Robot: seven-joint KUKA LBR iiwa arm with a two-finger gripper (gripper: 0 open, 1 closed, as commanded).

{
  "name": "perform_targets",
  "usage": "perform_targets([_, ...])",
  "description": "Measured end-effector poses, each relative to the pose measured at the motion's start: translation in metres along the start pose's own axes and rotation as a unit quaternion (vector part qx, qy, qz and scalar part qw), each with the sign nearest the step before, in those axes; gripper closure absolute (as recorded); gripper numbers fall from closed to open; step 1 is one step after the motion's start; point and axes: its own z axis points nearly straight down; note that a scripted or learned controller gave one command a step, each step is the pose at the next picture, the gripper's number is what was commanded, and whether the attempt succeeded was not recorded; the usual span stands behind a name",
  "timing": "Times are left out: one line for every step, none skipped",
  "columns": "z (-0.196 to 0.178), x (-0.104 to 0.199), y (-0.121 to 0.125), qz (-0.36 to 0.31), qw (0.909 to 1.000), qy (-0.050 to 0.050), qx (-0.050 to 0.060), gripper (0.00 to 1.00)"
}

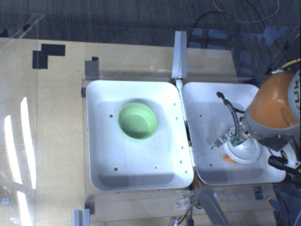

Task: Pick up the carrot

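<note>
We find the tool (231,147) low in the right bin (207,107), pointing down; we cannot tell how it is set from this slant. A sliver of orange, likely the carrot (227,159), shows just beside the tool's white round base, mostly hidden beneath it. The green bowl (138,120) sits in the left bin (101,140), well apart. We judge the grasp attempt is in hand. Next calls for a closed grip and a straight lift off the bin floor above the tabletop (51,126).
</note>
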Motion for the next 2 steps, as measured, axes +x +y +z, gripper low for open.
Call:
perform_targets([0.0257, -0.0035, -0.0165, -0.122, 0.9923, 0.014, 0.01, 0.0])
perform_targets([0.0264, 0.0032, -0.0099, -0.025, 0.9996, 0.011, 0.009, 0.0])
